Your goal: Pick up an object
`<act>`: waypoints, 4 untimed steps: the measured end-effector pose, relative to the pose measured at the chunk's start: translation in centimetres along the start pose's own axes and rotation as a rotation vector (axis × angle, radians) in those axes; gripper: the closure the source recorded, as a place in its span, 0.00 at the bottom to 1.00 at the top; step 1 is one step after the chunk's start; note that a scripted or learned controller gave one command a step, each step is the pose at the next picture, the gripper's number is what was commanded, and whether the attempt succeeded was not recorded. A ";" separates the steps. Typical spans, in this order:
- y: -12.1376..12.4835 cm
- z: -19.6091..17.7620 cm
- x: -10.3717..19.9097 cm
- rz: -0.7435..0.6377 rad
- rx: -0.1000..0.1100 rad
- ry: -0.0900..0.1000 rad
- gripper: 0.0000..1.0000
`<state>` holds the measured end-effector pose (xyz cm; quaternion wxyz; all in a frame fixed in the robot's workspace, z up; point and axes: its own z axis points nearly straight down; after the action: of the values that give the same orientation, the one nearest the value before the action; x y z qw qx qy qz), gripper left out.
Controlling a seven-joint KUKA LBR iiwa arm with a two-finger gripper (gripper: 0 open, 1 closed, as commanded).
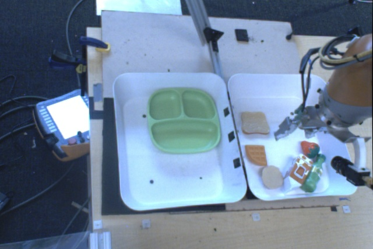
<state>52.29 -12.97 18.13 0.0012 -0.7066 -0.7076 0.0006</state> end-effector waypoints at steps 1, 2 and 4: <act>0.1 4.2 0.4 0.000 0.000 0.000 0.00; 0.5 8.7 0.5 -0.001 -0.007 0.005 0.00; 0.8 2.8 -0.2 -0.002 -0.007 -0.002 1.00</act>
<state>53.08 -13.13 15.35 -0.0023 -0.7059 -0.7083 -0.0012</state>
